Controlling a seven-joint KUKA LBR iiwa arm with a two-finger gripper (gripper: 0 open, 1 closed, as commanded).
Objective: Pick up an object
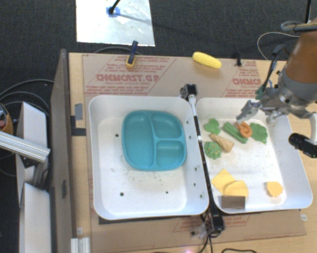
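The arm (306,57) comes in from the right and hangs over the far part of the right bin (300,186); its gripper (259,111) has its fingers spread open, with nothing between them. Just below the gripper lies a small orange ring (244,130) on a green stick (233,132); green leafy pieces (259,132) sit beside them, and a tan piece (221,142) lies a little nearer. Yellow slices (229,183) and a brown block (233,202) rest at the near edge; a small orange piece (274,188) is to their right. The left bin (108,194) holds a blue tray (153,140). A yellow corn cob (207,60) lies on the cardboard (163,75) behind the bins.
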